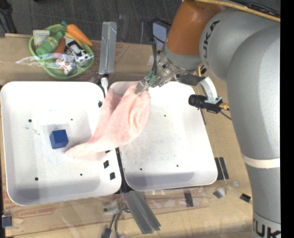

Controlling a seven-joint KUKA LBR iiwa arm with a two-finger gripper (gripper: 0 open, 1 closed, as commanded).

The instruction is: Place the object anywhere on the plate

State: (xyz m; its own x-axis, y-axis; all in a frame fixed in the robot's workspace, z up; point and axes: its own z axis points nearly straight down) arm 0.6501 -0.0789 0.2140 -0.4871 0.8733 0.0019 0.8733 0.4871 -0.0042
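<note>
I have the two-finger gripper (148,82) pinched on the top corner of the soft pink terry cloth (121,122), so the fabric hangs from that corner and trails down across the divide between the two shallow white bins. Its lower end drags in the left bin (18,148), just beside a small blue cube (59,138); the upper part lies over the right bin (186,143). I see no plate-like target apart from the bins themselves. A green bowl of toy food (61,51) sits behind.
</note>
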